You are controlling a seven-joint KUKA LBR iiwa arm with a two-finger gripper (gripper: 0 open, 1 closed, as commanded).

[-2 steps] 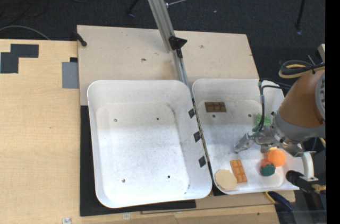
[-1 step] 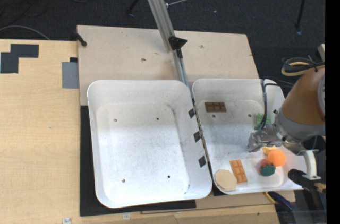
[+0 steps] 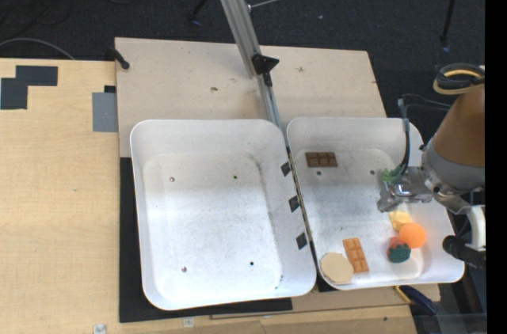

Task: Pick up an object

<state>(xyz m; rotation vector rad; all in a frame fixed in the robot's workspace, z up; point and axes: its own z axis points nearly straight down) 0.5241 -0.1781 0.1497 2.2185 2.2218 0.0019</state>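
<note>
Two shallow white bins sit side by side on the bench; left bin and right bin; a slanted metal rail runs down from the top to the divide between them.

The arm comes in from the right edge, orange band above grey wrist; gripper is low over the right side of the right bin, metal parts and a bit of green showing at the tip; gripper state can't be made out at this size; nothing visibly between the tips.

Objects all in the right bin; dark brown chocolate-like block lies flat near the back, well apart from the gripper; yellow piece sits just below the gripper tip, near it, contact unclear; orange ball just beside the yellow piece, toward the front; red-and-green item touching or nearly touching the orange ball on its front side; orange waffle-like bar lies flat near the front wall; tan round disc just beside the bar at the front-left corner, edges appear to touch.

Black clips line the edge between the bins.
</note>
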